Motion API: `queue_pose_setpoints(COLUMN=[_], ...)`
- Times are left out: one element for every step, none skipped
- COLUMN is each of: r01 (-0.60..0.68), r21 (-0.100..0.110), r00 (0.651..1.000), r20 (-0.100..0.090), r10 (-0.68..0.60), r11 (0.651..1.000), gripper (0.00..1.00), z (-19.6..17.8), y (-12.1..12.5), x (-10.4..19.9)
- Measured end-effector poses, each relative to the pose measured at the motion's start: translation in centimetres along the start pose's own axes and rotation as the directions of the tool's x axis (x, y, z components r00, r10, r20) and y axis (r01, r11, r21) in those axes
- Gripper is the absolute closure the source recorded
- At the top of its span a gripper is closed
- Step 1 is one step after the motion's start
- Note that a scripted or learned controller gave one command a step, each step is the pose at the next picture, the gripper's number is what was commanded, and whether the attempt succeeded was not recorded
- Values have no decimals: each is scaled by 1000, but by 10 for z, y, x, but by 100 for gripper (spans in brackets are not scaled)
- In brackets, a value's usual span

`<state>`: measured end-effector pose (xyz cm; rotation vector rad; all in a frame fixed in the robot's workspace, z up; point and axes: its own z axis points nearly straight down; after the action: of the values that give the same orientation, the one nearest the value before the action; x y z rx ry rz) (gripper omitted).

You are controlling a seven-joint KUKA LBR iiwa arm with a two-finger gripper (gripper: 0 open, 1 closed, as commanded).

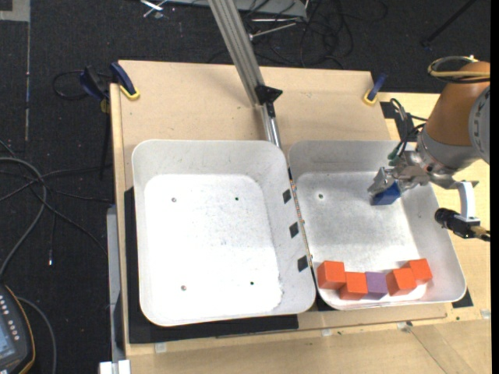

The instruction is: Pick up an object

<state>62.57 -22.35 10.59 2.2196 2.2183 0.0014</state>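
Two white bins sit side by side on the bench (234, 100), the left bin (207, 158) with nothing on its floor, the right bin (343, 158) carrying the load, a layout that looks meant for moving pieces from one to the other. The arm (456, 123) reaches in from the right and bends down over the right bin's far half. Along that bin's near wall a row of blocks (374, 279), orange with one purple among them, lies packed tight, probably slid there by the sloped rim. The gripper (387, 184) hangs low over the bin floor, its tips at a blue block (386, 196) that sits just under and touching them; whether the block is truly pinched or merely beneath cannot be told at this angle
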Motion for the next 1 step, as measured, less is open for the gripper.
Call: queue_pose_setpoints(r01=[1], r21=[-2], r00=[1000], r20=[0], r10=[-1], r11=[1000], gripper=[100], z=[7], y=[-70], x=[49])
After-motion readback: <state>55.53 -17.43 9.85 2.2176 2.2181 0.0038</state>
